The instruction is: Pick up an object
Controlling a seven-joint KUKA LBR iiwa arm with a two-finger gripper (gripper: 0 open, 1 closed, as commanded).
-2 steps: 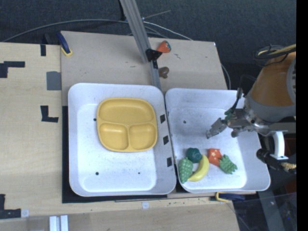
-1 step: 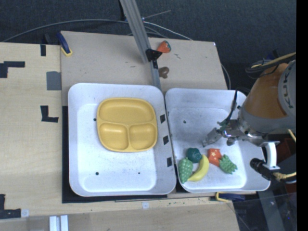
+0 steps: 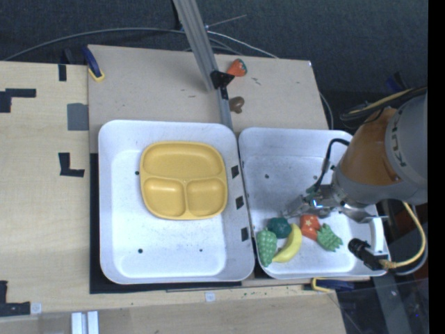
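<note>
Gripper sits low in the right bin, directly above the red toy; whether it is wide or narrow cannot be told. Red toy lies just below the gripper. Beside the red toy: banana, dark green piece, two leafy green toys. Left bin bears a yellow divided plate.

A divided plate lies in the left bin; toy foods cluster in the right bin.
</note>
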